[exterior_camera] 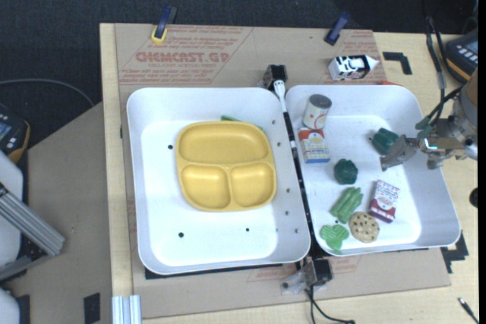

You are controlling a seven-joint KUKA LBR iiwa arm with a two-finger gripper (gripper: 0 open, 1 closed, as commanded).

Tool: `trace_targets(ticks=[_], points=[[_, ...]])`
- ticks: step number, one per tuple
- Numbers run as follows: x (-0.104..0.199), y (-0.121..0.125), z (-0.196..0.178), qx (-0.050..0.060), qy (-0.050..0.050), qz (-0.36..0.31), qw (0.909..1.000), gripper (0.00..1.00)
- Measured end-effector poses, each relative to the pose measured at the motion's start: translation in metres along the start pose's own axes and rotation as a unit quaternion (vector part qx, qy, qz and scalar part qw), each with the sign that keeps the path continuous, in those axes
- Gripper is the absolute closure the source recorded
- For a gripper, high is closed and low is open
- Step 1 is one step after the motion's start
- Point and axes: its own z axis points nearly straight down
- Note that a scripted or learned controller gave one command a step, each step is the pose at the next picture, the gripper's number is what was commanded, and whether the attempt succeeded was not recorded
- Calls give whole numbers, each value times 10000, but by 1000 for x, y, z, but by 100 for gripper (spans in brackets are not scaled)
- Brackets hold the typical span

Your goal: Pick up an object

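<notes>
In the camera view I am reaching in from the right, my gripper (396, 153) hovering in the right bin (425, 228) just beside the teal block (384, 138); I cannot tell its state. I am judging it best to centre over that block, well apart from the can (316, 111) and red packet (385, 200), before descending.

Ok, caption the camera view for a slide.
Gripper over right bin of toy food; yellow tray in left bin.

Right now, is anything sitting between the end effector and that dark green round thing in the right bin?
Nothing visible does. The end effector is at the right bin's right side, and bare white floor lies between it and the dark green round object, down-left of it.
</notes>
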Motion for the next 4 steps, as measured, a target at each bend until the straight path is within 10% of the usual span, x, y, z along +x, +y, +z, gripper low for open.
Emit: trace_targets(ticks=[1,4], points=[[0,2,-6,-60,-13,-16,10000,0],[10,-10,152,-64,-7,-11,10000,0]])
